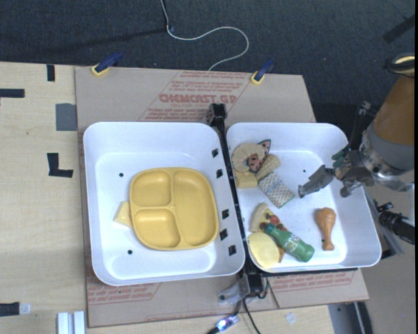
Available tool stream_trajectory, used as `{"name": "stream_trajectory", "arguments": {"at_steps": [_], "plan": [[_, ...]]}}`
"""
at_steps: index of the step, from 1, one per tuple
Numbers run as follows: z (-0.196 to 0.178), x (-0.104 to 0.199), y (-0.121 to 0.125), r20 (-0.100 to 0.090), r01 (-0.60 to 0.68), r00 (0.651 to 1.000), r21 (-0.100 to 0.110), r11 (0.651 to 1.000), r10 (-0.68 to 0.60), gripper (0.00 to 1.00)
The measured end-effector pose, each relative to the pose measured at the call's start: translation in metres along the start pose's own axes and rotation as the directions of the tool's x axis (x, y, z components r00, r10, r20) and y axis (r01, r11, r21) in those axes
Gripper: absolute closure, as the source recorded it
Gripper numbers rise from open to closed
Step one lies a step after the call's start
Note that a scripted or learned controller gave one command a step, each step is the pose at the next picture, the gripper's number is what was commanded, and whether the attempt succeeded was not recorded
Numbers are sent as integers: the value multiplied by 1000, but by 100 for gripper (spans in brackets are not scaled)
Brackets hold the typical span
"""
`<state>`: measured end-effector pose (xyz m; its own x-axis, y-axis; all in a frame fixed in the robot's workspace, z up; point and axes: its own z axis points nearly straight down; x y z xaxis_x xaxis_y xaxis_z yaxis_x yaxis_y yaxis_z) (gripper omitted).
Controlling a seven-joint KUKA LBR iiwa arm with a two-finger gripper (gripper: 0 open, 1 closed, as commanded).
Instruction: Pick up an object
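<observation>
While hovering above the right bin's (303, 136) right edge: gripper (319, 181), fingers too dark and blurred to judge apart or together, nothing visibly between them. Contents of right bin: drumstick (326, 225) near right edge, closest candidate and well apart from other things; green bottle (290, 242) at front edge atop a yellow piece (262, 253); grey mesh piece (276, 189) and a round printed item (253, 161) toward left wall; yellow divided plate (174, 209) in left bin (104, 152). Recommended: drumstick as target, descent directly over its thick end, closure across its narrow width, straight lift clear of bin wall.
</observation>
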<state>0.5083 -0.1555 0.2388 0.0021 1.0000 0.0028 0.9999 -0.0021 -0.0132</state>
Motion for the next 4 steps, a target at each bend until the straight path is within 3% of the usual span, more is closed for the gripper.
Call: {"name": "stream_trajectory", "arguments": {"at_steps": [1, 4], "plan": [[-6, 0, 2, 2, 3, 1000, -11, 1000, -3, 0], [151, 16, 12, 2, 2, 1000, -8, 1000, -2, 0]]}}
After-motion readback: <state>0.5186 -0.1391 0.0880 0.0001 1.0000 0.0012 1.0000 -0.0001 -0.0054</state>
